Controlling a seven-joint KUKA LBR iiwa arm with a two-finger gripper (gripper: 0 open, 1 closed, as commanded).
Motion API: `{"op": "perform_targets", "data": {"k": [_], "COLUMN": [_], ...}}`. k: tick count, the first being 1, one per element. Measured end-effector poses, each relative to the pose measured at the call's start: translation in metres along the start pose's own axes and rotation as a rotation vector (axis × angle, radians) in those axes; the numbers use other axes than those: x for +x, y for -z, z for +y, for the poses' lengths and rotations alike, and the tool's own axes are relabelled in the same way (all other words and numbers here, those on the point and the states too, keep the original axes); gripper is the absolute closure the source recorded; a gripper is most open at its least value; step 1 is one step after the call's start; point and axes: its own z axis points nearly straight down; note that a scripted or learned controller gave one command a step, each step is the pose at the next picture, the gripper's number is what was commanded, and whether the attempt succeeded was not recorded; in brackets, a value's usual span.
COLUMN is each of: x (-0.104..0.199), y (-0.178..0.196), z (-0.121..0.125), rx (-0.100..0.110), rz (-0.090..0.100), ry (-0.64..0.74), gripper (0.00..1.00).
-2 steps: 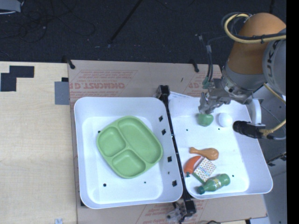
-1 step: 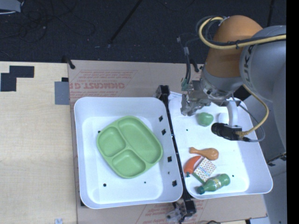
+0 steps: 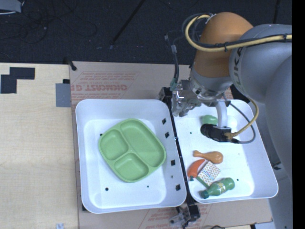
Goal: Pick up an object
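1. The grey arm (image 3: 267,66) with its orange band reaches in from the right and ends over the far left corner of the right bin (image 3: 267,175)
2. The gripper (image 3: 181,109) hangs just beside the wall where the two bins meet; whether it is clenched or released cannot be told, and nothing can be seen in its grasp
3. A small green object (image 3: 208,119) lies near the right bin's far edge, just right of the gripper and partly hidden by the robot's own hardware
4. An orange toy drumstick (image 3: 208,155) lies on its side about the middle of the right bin
5. Below it an orange-red carrot-shaped toy (image 3: 195,168) lies tilted, close to the bin's left wall, touching a small patterned packet (image 3: 209,174) on its right
6. A green bottle (image 3: 218,187) lies on its side near the lower edge of the right bin, just beneath the packet, cap toward the left
7. The left bin (image 3: 90,185) holds a green divided plate (image 3: 132,149), set aslant around the bin's middle
8. Both bins rest on a brown cardboard sheet (image 3: 119,82) on the pale bench (image 3: 33,151)
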Motion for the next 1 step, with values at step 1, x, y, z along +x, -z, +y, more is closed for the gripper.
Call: {"op": "perform_targets", "data": {"k": [1], "x": [0.0552], "y": [-0.0049], "z": [-0.008], "rx": [0.001], "rz": [0.0], "ry": [0.002], "gripper": [1.0]}}
